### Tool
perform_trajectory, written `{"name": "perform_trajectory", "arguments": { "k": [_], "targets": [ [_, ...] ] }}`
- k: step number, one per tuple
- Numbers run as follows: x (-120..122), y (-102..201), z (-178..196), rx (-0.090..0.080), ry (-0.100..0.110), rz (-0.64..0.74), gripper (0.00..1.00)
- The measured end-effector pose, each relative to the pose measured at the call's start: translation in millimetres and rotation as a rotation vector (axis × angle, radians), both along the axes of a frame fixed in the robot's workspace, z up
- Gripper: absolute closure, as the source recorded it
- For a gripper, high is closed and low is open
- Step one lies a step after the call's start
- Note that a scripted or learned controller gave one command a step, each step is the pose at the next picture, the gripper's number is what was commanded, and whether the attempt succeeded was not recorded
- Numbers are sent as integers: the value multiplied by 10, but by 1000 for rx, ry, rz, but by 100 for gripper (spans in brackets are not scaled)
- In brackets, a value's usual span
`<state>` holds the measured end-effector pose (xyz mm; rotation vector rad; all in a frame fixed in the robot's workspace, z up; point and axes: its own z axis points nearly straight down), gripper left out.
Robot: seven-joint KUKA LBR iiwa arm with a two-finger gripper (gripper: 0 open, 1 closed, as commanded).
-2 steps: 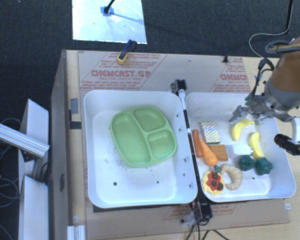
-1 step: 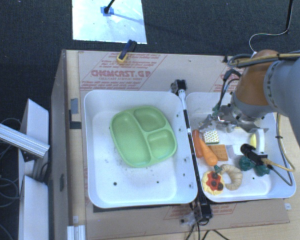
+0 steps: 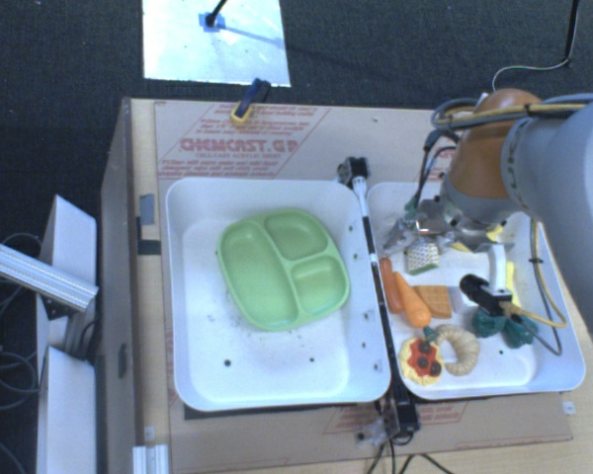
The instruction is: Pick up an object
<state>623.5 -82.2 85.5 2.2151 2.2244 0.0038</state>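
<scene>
The right bin point(image 3: 563, 368) holds several toy foods. My gripper point(image 3: 416, 233) hangs low over the bin's left half, under the orange wrist band point(image 3: 482, 161). Directly below it lies a small grey and yellow-green piece point(image 3: 422, 257); whether they touch is unclear. An orange carrot point(image 3: 409, 299) lies along the bin's left wall, with a tan square cracker point(image 3: 436, 300) beside it. At the bin's front are a pizza slice point(image 3: 421, 358) and a beige ring-shaped pastry point(image 3: 460, 348). A teal piece point(image 3: 506, 330) sits further right.
The left bin point(image 3: 203, 373) bears a light green divided plate point(image 3: 282, 268). A dark rail point(image 3: 371, 265) runs between the two bins. A yellow and black clip point(image 3: 247, 103) lies on the cardboard behind the bins.
</scene>
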Motion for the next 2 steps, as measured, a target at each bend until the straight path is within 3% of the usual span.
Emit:
{"name": "perform_trajectory", "arguments": {
  "k": [1,2],
  "targets": [
    [18,-2,124,1,-6,0,100],
    [173,216,2263,-1,-3,1,100]
  ]
}}
